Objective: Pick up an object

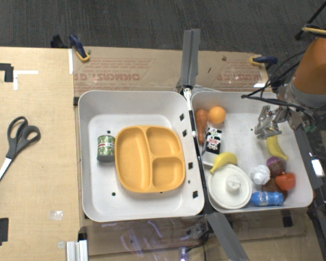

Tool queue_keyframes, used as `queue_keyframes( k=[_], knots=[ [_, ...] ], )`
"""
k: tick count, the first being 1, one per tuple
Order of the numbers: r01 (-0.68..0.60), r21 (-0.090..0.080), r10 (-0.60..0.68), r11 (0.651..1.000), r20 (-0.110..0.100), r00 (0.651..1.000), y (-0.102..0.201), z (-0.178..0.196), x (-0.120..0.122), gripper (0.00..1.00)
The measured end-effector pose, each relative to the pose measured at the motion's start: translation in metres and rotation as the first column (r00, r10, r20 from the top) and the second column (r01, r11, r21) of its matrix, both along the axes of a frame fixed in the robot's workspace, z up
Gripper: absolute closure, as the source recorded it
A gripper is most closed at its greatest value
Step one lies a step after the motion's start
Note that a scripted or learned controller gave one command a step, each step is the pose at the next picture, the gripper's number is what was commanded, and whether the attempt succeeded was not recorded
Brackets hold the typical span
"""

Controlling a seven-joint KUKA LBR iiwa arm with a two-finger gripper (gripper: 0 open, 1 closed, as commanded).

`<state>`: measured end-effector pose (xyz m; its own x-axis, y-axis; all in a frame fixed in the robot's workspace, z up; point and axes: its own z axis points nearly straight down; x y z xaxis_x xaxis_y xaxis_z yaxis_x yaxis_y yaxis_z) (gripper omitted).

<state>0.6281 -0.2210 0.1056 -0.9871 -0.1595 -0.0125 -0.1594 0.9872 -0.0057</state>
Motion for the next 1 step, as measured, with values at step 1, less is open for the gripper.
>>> queue_keyframes(
  k=[1],
  knots=[
    [0.000, 0.000, 0.000, 1.000, 0.000, 1.000, 0.0002, 0.0000, 0.0000, 0.00]
  ],
)
